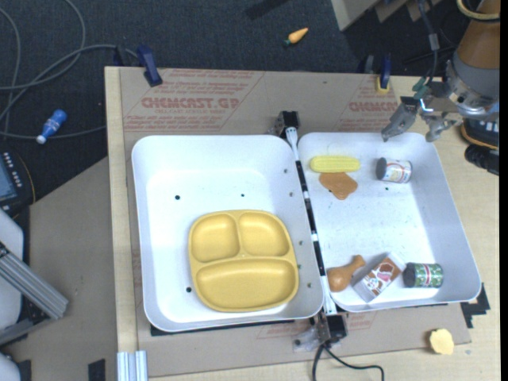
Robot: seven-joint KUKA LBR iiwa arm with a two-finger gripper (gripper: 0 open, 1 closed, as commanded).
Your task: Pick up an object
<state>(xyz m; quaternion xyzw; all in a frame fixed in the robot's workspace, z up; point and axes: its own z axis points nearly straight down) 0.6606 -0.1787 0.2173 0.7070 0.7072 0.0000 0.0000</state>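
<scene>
Small silver tin can lies on its side in right white bin; tool hovers just above-right of can, fingers spread, grasping nothing, likely lining up.

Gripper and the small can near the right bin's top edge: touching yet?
Apart. The camera view shows bare white bin floor between the open gripper and the small can lying below it.

At the upper right of the frame, the arm shows a rounded orange band above a grey wrist ring. Below it, the gripper is dull grey metal with two thin fingers and small teal marks.
</scene>
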